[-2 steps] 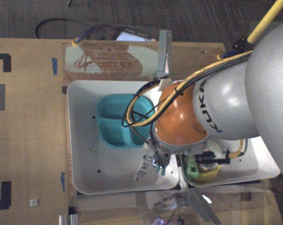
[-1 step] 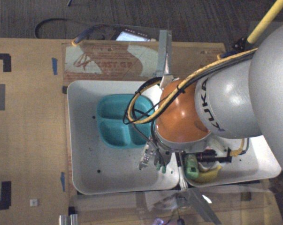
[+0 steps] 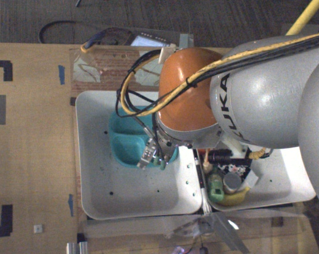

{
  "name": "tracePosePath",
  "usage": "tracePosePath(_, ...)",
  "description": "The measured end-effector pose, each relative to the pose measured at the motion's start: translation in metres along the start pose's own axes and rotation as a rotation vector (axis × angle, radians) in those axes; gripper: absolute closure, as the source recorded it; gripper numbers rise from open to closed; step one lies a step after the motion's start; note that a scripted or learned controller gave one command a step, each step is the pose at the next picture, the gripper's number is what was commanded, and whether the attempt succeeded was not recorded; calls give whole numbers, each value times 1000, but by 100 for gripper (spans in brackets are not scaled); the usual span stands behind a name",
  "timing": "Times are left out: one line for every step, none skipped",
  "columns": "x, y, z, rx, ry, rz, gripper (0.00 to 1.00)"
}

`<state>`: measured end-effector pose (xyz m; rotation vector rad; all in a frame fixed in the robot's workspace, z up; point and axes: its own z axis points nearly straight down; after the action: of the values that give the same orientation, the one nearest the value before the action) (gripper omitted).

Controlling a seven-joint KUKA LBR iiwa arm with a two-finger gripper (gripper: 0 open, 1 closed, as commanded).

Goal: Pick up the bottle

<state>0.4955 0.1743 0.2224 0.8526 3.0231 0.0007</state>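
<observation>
Right bin point(image 3: 286, 179), near-left corner: bottle point(image 3: 216, 188), green, lying just beside the bin's left wall; clear of the gripper. Banana point(image 3: 238, 196), yellow, touching the bottle on its right, by the near wall. Grey round-topped item point(image 3: 232, 181), just behind the banana.

Left bin point(image 3: 127, 192), right half toward the far wall: teal divided dish point(image 3: 127, 142).

Gripper point(image 3: 153, 156): low over the dish's near-right edge; whether it is spread or closed cannot be told; nothing visibly held.

Arm point(image 3: 265, 89): grey with orange band, above both bins' far-side walls.

Counter point(image 3: 32, 142): brown, bearing both bins.
</observation>
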Motion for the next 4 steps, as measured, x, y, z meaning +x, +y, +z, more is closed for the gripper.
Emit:
tracePosePath(17, 50, -43, 0, -1, 177, 100)
tracePosePath(38, 32, -57, 4, 0, 622, 100)
tracePosePath(15, 8, -128, 2, -1, 587, 100)
tracePosePath(18, -1, -41, 4, 1, 657, 100)
